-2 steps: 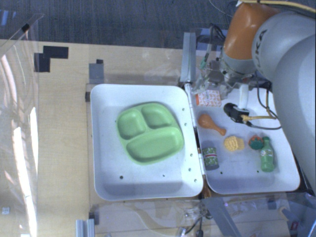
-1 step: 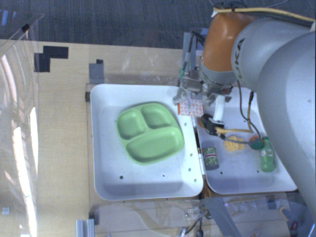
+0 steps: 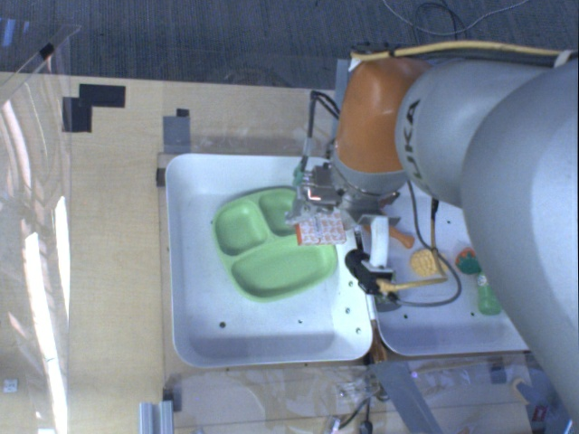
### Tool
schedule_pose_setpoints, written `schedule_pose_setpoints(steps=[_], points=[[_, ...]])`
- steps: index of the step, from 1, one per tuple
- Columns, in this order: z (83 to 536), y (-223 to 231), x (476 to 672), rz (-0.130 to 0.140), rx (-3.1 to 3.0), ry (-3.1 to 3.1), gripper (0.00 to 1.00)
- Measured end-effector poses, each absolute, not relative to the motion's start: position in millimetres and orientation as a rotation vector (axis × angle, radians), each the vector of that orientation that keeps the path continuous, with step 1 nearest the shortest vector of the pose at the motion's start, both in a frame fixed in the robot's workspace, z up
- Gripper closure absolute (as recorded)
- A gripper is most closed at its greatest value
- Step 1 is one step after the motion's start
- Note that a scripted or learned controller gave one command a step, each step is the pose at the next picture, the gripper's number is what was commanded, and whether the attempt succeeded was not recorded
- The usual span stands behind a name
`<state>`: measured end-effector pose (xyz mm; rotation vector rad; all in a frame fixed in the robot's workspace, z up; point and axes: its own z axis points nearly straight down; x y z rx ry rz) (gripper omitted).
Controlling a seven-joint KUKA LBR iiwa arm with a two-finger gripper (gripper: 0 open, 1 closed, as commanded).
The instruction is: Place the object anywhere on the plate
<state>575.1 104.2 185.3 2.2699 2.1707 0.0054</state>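
Dark grey carpet lies behind a light wooden bench [image 3: 99,269], and two shallow white bins sit on it side by side. In the left bin [image 3: 194,324] rests a green plate [image 3: 271,242] with three parts. The big grey arm [image 3: 488,143], with its orange band [image 3: 380,116], reaches in from the right and hangs over the plate's right edge. Its gripper [image 3: 317,208] points down there. A small flat thing with a red and white pattern [image 3: 322,232] sits right under the gripper, at the right side of the plate, partly over the rim. It looks as if the fingers are on it, but the arm hides them, so I cannot tell for sure. The right bin [image 3: 452,337] has a yellow piece [image 3: 422,261], an orange bit [image 3: 402,239] and something green [image 3: 469,262] in it. A black cable [image 3: 434,287] loops over that bin.
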Motion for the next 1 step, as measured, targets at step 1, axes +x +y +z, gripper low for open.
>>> schedule_pose_setpoints(steps=[1], points=[[185.5,103.7,575.2,0.006,2.271,2.170,0.00]])
